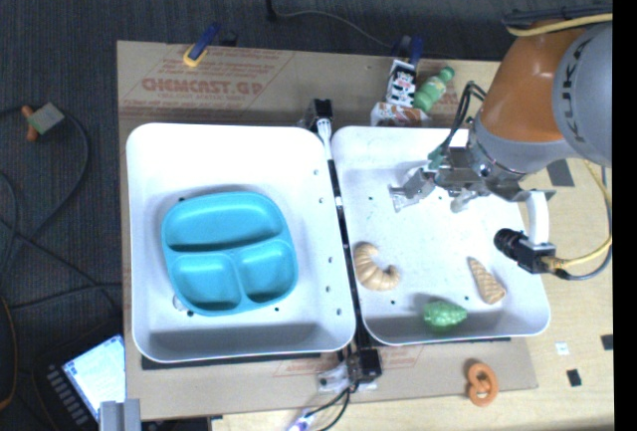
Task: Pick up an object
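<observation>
From the fixed camera above the bench [199,91], two white bins sat side by side. The left bin [149,160] held a blue divided tray [231,252], lying flat near the middle.

The right bin [537,320] held three loose items toward its near edge: a tan croissant-shaped object [374,266] close to the bin's left wall, a green leafy-looking object [443,315] against the near wall, and a tan ridged piece [487,281] further right. All three lay apart from one another.

The arm [542,96] reached in from the right, and its end effector [435,188] hung over the far half of the right bin, well away from the three items. Its fingers [408,190] were spread apart with nothing between them, and I could not tell whether they touched the bin floor.

Beyond the bins, a small green bottle-like thing [430,91] rested on the bench, and an orange ring-shaped thing [482,381] lay on the near side.
</observation>
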{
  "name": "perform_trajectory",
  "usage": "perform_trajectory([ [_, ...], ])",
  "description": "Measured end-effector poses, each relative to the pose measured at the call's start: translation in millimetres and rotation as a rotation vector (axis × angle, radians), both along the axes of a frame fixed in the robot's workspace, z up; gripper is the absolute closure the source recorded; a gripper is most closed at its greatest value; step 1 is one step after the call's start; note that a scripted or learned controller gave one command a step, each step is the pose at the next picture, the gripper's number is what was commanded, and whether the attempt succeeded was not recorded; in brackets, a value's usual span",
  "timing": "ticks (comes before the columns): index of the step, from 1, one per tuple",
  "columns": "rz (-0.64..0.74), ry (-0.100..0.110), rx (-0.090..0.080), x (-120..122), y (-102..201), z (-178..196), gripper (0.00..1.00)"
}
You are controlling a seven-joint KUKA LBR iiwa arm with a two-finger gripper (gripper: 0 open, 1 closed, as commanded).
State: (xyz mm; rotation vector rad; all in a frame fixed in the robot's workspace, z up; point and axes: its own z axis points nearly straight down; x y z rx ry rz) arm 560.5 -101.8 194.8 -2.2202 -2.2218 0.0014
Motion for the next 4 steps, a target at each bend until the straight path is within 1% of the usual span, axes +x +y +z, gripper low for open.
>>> perform_trajectory([
  [1, 0.001, -0.002, 0.000, -39, 55, 122, 0.00],
  [2, -0.001, -0.002, -0.001, -76, 36, 164, 0.00],
  [3, 0.000, -0.002, -0.002, -76, 36, 174, 1.00],
  [4, 0.001, 0.002, 0.000, -76, 90, 47, 1.00],
])
